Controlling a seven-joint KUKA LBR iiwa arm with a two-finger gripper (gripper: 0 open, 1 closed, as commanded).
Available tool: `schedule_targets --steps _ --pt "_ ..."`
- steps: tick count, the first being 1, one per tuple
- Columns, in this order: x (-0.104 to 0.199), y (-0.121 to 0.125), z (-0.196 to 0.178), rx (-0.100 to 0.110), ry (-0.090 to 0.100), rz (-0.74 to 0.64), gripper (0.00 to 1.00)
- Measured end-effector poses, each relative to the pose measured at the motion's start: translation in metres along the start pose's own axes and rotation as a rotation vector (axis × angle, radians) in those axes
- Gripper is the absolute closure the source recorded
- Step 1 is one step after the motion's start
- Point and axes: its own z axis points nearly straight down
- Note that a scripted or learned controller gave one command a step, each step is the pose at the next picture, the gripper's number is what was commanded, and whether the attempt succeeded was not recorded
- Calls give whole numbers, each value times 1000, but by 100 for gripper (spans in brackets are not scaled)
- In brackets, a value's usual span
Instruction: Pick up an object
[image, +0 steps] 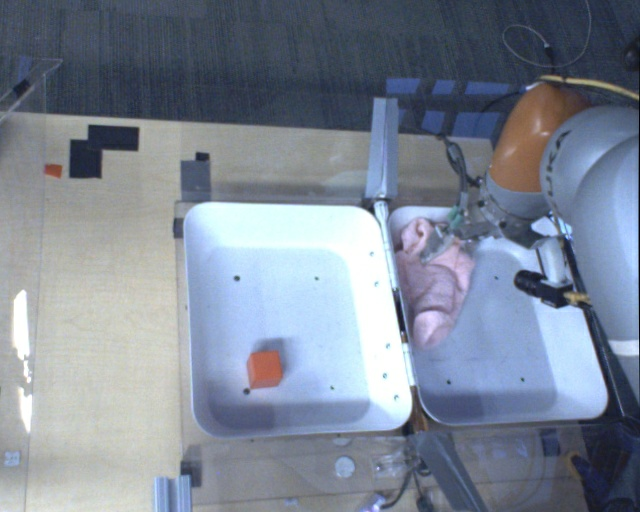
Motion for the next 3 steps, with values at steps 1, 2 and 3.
schedule_targets --steps 1,2,3 --pt "0 4 -14 -12 -7 -8 100" --pt "-3 0 -24 -7 -5 -67 100" --pt "-3 0 -24 -7 -5 -68 0"
